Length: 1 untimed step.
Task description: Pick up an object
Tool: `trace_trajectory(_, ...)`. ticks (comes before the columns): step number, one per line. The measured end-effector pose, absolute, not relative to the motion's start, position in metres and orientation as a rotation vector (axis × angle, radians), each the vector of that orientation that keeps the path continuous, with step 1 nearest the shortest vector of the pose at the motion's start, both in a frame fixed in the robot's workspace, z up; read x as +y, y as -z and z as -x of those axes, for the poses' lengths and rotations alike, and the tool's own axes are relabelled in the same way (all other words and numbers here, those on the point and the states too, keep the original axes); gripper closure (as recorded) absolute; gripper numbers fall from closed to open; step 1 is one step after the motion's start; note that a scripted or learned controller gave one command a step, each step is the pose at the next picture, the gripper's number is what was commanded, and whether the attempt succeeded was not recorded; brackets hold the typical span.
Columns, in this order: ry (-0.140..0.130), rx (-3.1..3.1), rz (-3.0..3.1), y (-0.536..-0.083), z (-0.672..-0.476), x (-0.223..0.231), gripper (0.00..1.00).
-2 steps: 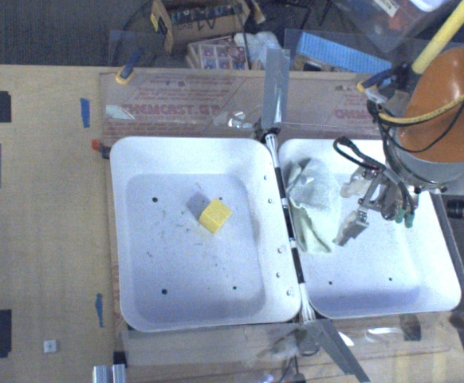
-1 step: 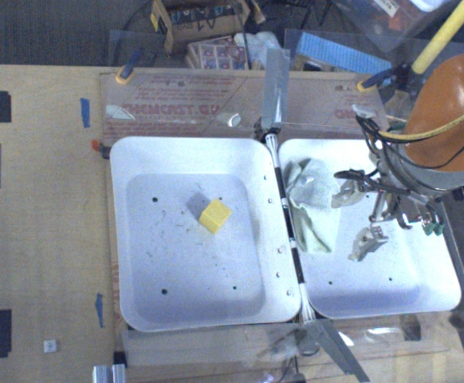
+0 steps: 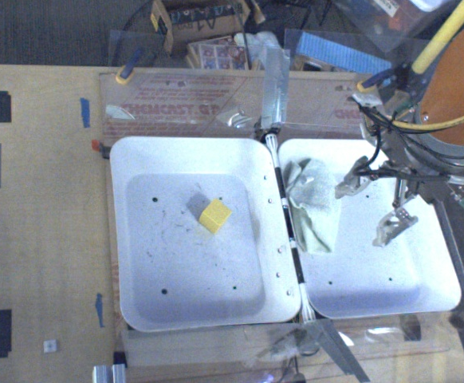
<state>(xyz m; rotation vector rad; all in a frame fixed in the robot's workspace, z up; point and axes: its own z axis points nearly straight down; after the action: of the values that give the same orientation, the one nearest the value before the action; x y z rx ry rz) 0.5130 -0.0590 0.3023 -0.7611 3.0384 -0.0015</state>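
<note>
White bins: two shallow trays sit side by side on the counter (image 3: pixel 49 238), their inner rims touching along a line that runs from near to far.
Near edge: the front lips of both bins reach the counter's front, where some metal bracket parts show below their junction.
Left bin (image 3: pixel 136 294): its floor is scuffed with faint grey marks and a few small dark dots.
Yellow block (image 3: pixel 214 215): a small cube lying on the floor of the left bin, a little right of its middle, tilted corner-on, apart from every wall.
Right bin (image 3: pixel 423 294): its near half is bare white floor.
Cloth (image 3: pixel 312 206): a crumpled pale grey-green rag lying in the left part of the right bin, against the shared rim.
Gripper (image 3: pixel 371 210): it hangs above the right bin, right of the cloth, with its two metal fingers spread wide, one tip near the cloth's upper edge and the other lower over the bin floor; nothing lies between them.
Arm (image 3: pixel 451 94): the orange and grey body comes in from the right, with black and yellow cables looped above the wrist.
Far side: a cardboard sheet (image 3: pixel 184 106) lies behind the bins, with blue tape marks on the counter to the left.
</note>
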Motion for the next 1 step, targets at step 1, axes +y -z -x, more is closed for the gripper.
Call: trace_trajectory(1,-0.001,2.822,1.373,-0.2317,-0.5001,-0.0496,0.00)
